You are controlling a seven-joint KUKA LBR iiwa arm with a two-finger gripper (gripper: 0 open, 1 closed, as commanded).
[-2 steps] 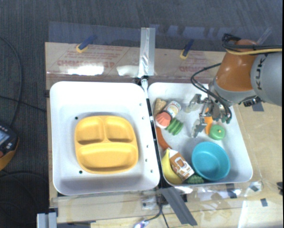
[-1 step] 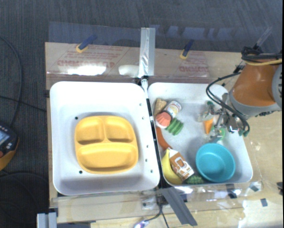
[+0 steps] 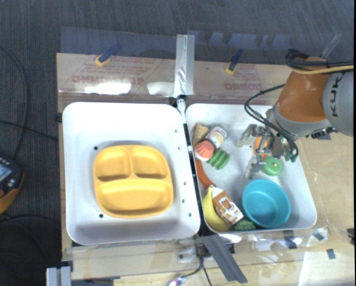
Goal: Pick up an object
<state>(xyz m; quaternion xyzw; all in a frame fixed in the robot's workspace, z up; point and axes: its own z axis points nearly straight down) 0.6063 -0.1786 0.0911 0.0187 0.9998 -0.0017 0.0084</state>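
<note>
Green lid (image 3: 272, 167) beneath gripper (image 3: 262, 158)

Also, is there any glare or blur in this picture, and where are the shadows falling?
In the camera view, glare shines on the clear sheet behind the left bin. The yellow tray is evenly lit. Soft shadows lie under the tool and beside the blue bowl. The small items near the divider look slightly blurred, so their fine details are unreadable.
</note>
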